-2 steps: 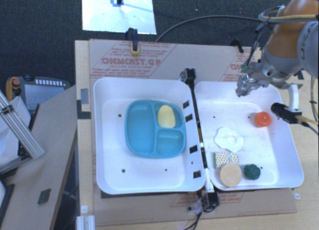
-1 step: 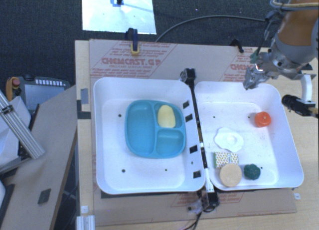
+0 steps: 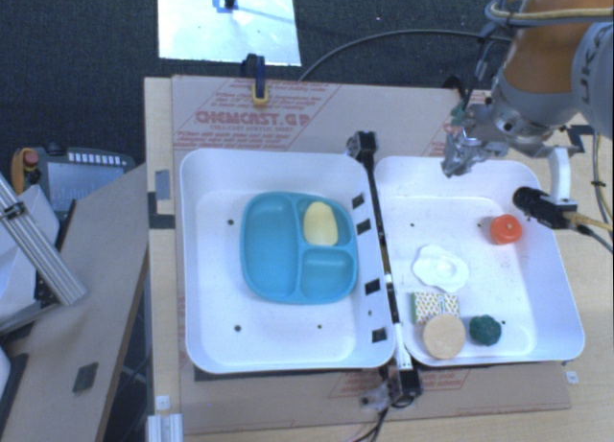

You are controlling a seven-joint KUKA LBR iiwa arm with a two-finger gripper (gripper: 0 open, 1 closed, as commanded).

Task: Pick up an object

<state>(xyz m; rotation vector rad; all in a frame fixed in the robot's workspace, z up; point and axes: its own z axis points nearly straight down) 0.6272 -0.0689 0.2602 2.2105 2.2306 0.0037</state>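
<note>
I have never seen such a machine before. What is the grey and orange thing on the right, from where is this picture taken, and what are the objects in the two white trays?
It is a robot arm with a small pincer at its end for grasping things. One fixed camera looks down at a slant on the bench.

The pincer hangs over the far edge of the right bin, with nothing between its fingers. That bin contains an orange object, a white fried-egg toy, a tan disc, a dark green lump and a small patterned piece.

The left bin holds a blue divided plate with a yellow object in one compartment.
</note>
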